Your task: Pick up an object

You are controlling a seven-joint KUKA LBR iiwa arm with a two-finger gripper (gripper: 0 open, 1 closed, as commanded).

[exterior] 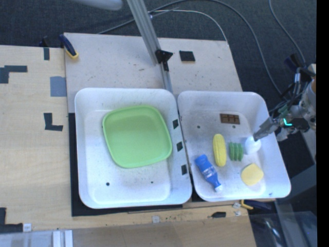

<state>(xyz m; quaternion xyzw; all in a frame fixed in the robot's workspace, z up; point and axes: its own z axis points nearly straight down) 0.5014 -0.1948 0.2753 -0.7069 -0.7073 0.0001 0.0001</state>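
So the pick hasn't really happened yet as far as I can see. The gripper [262, 130] is poking in over the right edge of the right-hand white bin [205, 101], tip down near a small white rounded object [252, 146], maybe touching it, hard to say. Can't tell if the gripper is open or closed at this size, and nothing is visibly held.

Everything pickable is lying in that right bin: a yellow corn-cob-shaped toy [219, 149] in the middle, a small green ribbed piece [235, 151] just right of it, a blue plastic bottle [207, 172] at the near left, and a yellow rounded lump [252, 174] near the near right corner. The left white bin [87, 138] has a light green square plastic plate [136, 136].

My guess: the approach is done, while grasp and lift are left.
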